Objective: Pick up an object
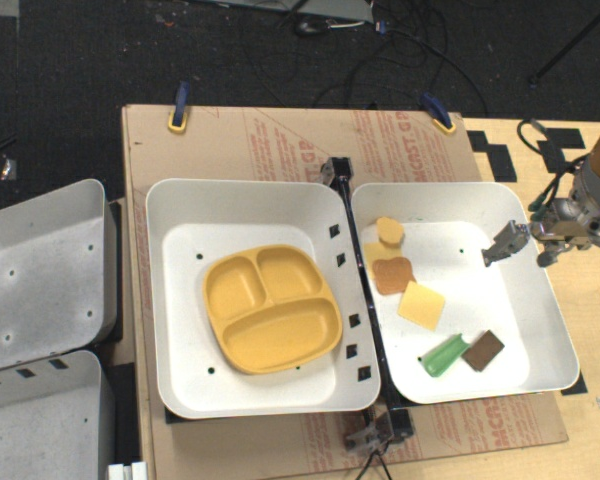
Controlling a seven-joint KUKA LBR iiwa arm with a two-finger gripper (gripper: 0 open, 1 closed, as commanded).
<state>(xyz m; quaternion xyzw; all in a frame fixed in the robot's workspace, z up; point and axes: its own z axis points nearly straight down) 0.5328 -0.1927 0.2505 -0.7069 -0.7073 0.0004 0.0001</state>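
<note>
green block [443, 355] lies beside brown block [483, 350]; pincer [528, 242] hovers spread, seemingly holding nothing, over right bin [552, 313].

A yellow divided plate [273, 308] sits in a white bin [170, 268]; beside it lie a green block [443, 355] and a brown block [483, 350].

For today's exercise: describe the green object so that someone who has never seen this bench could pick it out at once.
Find the right bin, the one without the yellow divided plate. Look along its near edge, where two small things lie side by side. The green object is the left one, a stubby piece beside a brown block and below a pale yellow square; it is the bin's sole green item.
</note>
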